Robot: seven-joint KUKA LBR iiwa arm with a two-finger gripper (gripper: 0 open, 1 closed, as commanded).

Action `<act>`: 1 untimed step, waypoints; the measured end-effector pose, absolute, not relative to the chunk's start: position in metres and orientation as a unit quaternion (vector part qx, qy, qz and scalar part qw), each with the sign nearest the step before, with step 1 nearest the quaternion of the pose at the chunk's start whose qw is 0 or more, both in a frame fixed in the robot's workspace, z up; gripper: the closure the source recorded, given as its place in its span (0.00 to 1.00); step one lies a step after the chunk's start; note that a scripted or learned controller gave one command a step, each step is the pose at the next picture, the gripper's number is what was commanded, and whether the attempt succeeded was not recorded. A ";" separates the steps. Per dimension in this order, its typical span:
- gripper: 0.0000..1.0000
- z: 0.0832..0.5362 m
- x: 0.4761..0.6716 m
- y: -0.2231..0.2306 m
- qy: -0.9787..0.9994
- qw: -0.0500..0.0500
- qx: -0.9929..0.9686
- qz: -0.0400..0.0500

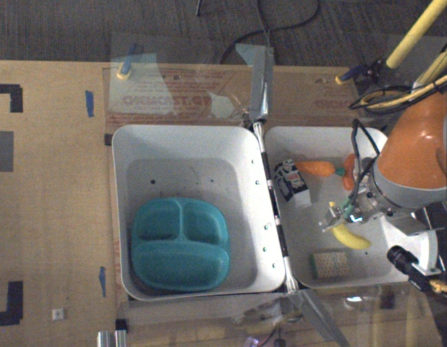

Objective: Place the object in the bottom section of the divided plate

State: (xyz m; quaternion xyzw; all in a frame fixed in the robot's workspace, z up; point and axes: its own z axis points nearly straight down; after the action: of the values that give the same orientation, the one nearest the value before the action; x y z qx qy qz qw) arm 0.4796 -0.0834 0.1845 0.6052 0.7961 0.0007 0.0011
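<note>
A tan cardboard-covered worktop (50, 194) carries two shallow white bins side by side, with dark carpet (100, 13) and loose black cables beyond its far edge. The left bin (129, 150) holds a teal divided plate (180, 243), which lies flat toward the near-left part of that bin; its two small sections face the far side and its one wide section faces the near edge. The right bin (310, 143) holds the smaller things. The grey arm with its orange band (415, 154) reaches in from the right, and its gripper (344, 215) hangs low over the middle of the right bin; how far apart the fingers stand cannot be told, and nothing can be seen held between them. A yellow banana (351, 238) lies on the bin floor just below and slightly right of the gripper, close to it, its long axis running from upper left to lower right. An orange carrot (315, 168) lies near the far wall, pointing left to right, beside a small black-and-white box (290, 180). A green-grey sponge (330, 264) rests near the bin's near edge.
</note>
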 end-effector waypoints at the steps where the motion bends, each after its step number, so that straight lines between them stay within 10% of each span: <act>1: 1.00 0.184 0.502 0.006 0.817 0.001 0.577 0.000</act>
State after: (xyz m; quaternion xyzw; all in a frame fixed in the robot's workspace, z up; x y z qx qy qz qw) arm 0.5019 0.0058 0.1842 0.5769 0.8168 0.0003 0.0006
